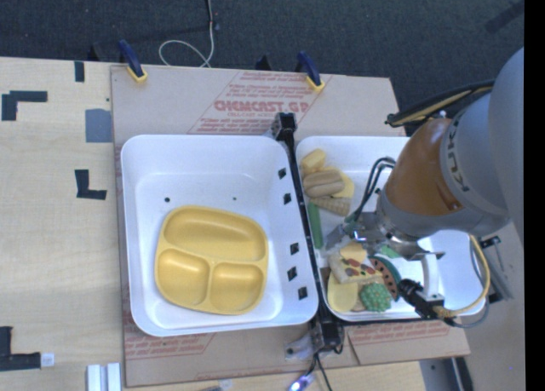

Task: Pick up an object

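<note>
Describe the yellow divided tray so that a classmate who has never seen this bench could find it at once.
Start with the two white bins side by side and take the left bin. The yellow tray lies flat on its floor, toward the near edge. It has three compartments, while the small food-like items are all crowded in the right bin.

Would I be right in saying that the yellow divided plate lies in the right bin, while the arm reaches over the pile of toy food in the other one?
Not quite: the camera view shows the yellow divided plate in the left bin. The arm reaches over the toy food in the right bin.
</note>
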Available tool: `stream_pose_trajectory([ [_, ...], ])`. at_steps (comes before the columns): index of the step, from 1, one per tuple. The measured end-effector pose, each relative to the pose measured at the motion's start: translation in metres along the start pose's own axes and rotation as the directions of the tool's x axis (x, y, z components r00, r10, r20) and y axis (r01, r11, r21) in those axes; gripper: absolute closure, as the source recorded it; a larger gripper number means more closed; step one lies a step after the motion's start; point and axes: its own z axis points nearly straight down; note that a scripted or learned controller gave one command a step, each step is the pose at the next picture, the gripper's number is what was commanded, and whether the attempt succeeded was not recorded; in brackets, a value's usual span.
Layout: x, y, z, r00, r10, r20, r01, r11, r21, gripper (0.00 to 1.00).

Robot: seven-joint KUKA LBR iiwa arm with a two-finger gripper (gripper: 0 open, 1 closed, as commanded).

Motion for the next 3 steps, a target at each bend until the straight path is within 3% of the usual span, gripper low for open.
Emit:
stream_pose_trajectory([
  [1,0.003,0.002,-0.012,1.000,-0.004,-0.009,0.004,1.000,0.001,1.00],
  [2,0.003,0.002,-0.012,1.000,-0.003,-0.009,0.003,1.000,0.002,0.00],
  [3,-0.007,-0.027,0.000,1.000,0.000,-0.002,0.000,1.000,-0.003,0.00],
])
